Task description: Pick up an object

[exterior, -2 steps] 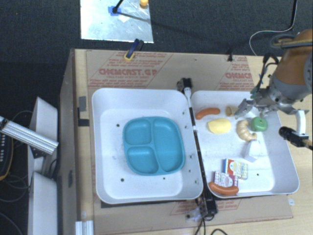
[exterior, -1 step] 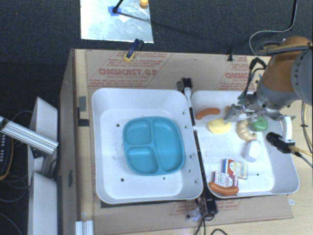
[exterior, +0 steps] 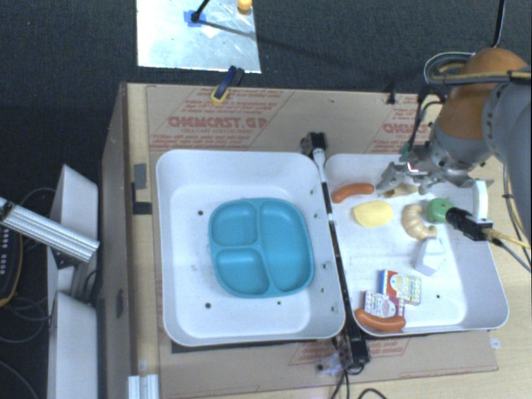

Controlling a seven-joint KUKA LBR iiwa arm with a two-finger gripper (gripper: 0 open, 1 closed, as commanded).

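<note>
From my camera view, the jaws (exterior: 397, 179) hung low over the right bin (exterior: 482, 306) at its far edge, near the orange sausage (exterior: 352, 192) and yellow lemon (exterior: 372, 214); I couldn't tell their opening. Blue tray (exterior: 259, 247) sat in the left bin (exterior: 179, 223).

One fixed camera overlooks both bins (exterior: 249, 169) obliquely.

I read "CHEMCAST GP" in red across my bench sheet (exterior: 218, 123); the small carton's (exterior: 393, 293) print stays illegible
</note>
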